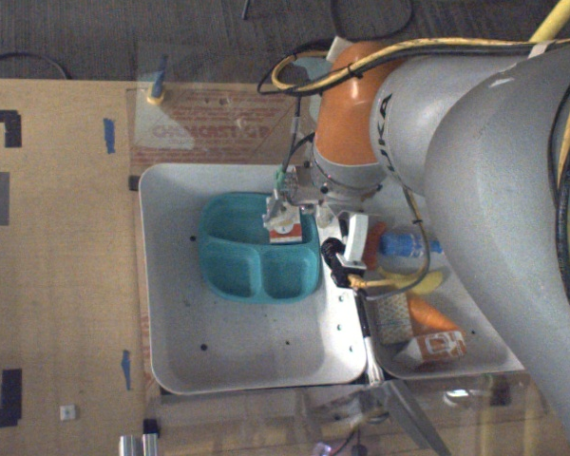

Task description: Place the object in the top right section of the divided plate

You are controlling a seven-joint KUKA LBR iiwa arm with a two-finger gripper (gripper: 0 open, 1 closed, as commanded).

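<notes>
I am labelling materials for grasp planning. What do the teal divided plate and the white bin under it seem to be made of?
The teal divided plate looks like moulded plastic with a smooth, semi-matte finish: even colour, rounded dividers, soft highlights. The white bin also seems plastic, smooth and slightly glossy, with rounded corners and a raised rim; thin painted metal cannot be ruled out.

Brown bench [66,283] under two white bins [171,331]
</notes>
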